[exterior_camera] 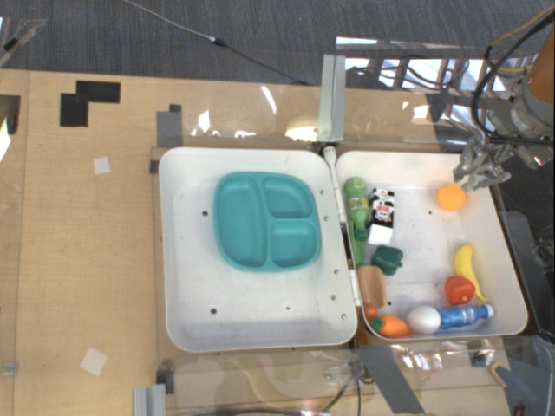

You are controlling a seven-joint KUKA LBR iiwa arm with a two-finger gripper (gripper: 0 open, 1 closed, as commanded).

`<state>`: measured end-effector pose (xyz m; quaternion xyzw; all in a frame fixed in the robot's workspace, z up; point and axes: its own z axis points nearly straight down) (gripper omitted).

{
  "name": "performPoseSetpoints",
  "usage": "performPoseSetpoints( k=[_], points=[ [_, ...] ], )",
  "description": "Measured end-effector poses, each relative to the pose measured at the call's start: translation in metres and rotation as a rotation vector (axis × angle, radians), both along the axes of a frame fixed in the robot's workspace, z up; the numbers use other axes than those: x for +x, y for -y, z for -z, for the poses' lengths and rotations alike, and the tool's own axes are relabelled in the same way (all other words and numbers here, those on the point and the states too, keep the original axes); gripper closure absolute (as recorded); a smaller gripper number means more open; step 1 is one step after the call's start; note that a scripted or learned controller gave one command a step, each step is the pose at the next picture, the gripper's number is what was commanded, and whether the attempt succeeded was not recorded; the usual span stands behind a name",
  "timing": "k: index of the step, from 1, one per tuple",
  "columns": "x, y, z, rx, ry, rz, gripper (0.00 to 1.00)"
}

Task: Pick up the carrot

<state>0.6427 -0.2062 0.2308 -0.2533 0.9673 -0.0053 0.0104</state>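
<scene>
- Orange carrot [391,325] lies in the near left corner of the right bin [507,258], touching a white egg [424,319].
- Gripper [482,171] hangs at the far right rim, well apart from it; whether it is released or clenched I cannot tell.

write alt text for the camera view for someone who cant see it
A grey arm's claw hovers at the right white bin's far right corner beside an orange ball, while the small orange carrot lies at the near left corner. The left white bin holds a teal divided plate.
</scene>
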Motion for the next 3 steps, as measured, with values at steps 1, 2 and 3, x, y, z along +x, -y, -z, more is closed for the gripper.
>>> performPoseSetpoints(
  k=[1,2,3],
  points=[
    [-0.073,-0.002,0.117,0.007,-0.022,-0.06,1.0],
    [-0.101,-0.001,0.095,-0.002,-0.016,-0.44,1.0],
    [-0.149,0.0,0.14,-0.016,-0.006,-0.804,1.0]
  ],
)
